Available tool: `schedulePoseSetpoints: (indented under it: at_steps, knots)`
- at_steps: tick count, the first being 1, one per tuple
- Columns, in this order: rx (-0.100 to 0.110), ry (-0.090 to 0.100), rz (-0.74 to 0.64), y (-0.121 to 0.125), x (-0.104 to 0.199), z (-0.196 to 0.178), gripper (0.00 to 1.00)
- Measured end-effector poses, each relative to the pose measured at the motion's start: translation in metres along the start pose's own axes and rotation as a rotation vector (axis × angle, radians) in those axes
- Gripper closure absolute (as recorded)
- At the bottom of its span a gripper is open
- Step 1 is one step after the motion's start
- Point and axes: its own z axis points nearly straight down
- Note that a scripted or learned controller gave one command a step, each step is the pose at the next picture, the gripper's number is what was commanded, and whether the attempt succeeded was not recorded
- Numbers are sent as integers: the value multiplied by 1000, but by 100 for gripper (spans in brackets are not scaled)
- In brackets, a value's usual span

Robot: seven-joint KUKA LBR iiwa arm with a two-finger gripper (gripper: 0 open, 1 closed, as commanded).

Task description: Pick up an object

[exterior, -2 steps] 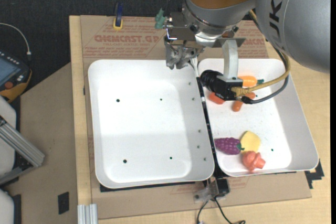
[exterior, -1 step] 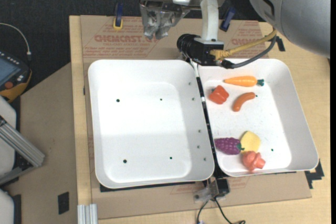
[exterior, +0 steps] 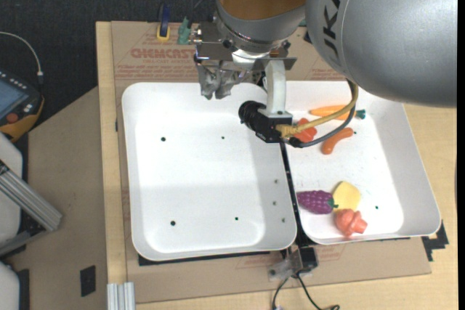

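Gripper (exterior: 216, 87) hangs over the left white plastic bin's (exterior: 145, 178) far edge, finger state impossible to tell; carry it across to the right white bin (exterior: 407, 156), where the purple toy grape bunch (exterior: 315, 201) lies near the front-left corner, then descend squarely.

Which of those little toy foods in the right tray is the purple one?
The bunch of grapes, near the right bin's front edge. Beside it lie a yellow piece and a red one; the others are orange.
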Motion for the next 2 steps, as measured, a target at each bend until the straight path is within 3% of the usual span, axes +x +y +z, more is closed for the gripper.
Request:
schedulePoseSetpoints:
  at_steps: [1, 2]
  knots:
    - [-28, 8, -4, 84, 16, -110, 100]
    - [-17, 5, -5, 81, 17, -115, 100]
